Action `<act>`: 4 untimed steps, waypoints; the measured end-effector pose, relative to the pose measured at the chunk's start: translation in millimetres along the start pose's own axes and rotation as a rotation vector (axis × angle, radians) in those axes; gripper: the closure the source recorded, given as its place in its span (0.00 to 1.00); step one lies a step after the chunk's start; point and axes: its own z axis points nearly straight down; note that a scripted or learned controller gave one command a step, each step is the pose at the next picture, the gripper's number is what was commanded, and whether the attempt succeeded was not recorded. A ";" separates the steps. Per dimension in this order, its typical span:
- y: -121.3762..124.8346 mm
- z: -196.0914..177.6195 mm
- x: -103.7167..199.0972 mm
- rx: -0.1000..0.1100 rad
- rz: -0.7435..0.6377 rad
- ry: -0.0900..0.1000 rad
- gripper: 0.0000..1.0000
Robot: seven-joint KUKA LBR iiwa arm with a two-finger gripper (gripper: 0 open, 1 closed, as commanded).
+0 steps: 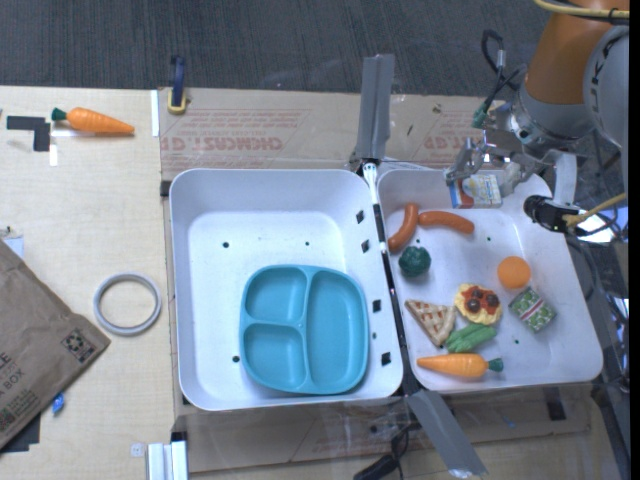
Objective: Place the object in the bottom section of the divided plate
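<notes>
Gripper [483,173] state cannot be told from this view; it is seen at the upper right of the frame, over the far edge of the right bin [575,368], with nothing visibly held. Which object is meant cannot be settled; the toy foods are spread below and left of it: two sausages [420,222], a broccoli piece [414,261], an orange ball [514,271], a carrot [455,365]. The sausages are judged nearest, one lying roughly level across the frame, the other slanted. The blue divided plate [305,328] is found in the left bin [200,268], well to the lower left, so a carry across the bins' shared wall is called for.
</notes>
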 end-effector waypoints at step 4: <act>-163.9 11.5 154.6 0.002 -0.118 0.001 0.00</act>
